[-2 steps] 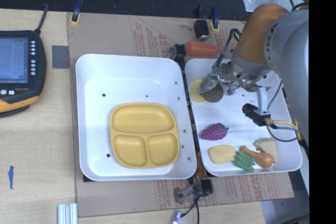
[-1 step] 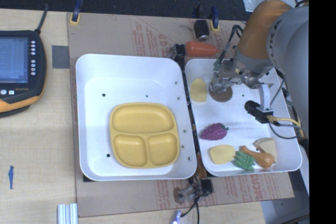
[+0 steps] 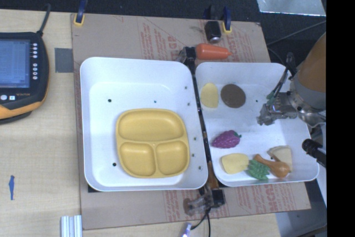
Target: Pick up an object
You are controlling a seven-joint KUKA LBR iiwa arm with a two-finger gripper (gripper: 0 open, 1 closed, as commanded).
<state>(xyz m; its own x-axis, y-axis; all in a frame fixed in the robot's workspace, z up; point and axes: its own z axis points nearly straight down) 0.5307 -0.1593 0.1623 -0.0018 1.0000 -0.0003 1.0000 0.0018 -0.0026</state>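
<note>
The right bin holds the candidates for picking: a pale yellow disc and a brown round piece near its far wall, a purple grape bunch in the middle, and along the near wall a yellow wedge, a green piece, an orange-brown drumstick and a tan slice crowded together, some touching. The pincer hangs over bare bin floor on the right side, with nothing between its parts; whether it is spread or closed cannot be told from this slanted view. The grape bunch and the brown piece look like the easiest targets, since each lies apart from its neighbours. A good try would centre over one of these and come straight down, avoiding the crowded near corner. The left bin carries a yellow divided tray. An orange carrot lies on the counter beyond the bins.
</note>
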